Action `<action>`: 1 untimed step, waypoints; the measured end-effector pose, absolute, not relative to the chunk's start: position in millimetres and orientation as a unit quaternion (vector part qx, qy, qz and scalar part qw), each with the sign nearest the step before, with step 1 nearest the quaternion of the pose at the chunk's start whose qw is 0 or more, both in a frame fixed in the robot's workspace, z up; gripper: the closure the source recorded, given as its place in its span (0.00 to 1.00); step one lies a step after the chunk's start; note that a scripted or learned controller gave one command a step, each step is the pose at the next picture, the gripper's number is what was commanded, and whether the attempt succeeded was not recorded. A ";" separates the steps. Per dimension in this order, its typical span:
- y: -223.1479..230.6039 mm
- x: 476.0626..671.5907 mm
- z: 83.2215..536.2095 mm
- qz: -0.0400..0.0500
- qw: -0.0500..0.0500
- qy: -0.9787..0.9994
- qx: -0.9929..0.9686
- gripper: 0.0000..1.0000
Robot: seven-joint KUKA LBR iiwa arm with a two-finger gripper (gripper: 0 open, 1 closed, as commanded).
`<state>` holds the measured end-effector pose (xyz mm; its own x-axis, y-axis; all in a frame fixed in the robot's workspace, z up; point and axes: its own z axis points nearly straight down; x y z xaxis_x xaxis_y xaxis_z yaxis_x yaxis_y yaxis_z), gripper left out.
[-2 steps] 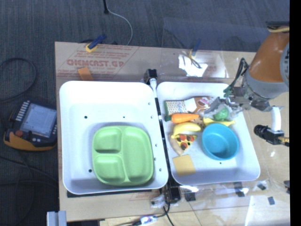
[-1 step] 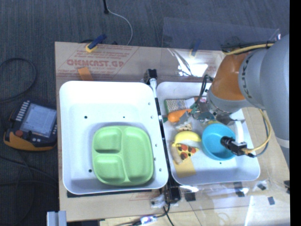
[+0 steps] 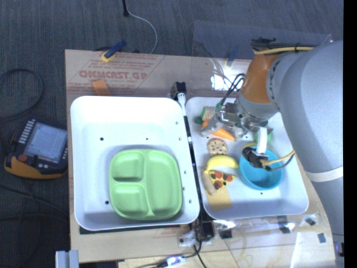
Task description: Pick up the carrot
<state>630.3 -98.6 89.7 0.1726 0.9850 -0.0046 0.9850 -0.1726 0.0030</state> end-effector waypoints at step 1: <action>-100.7 622.2 92.4 -0.013 -0.006 0.644 0.765 1.00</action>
<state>622.2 -100.7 92.4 0.1713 0.9851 -0.0117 0.9848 -0.1716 -0.0263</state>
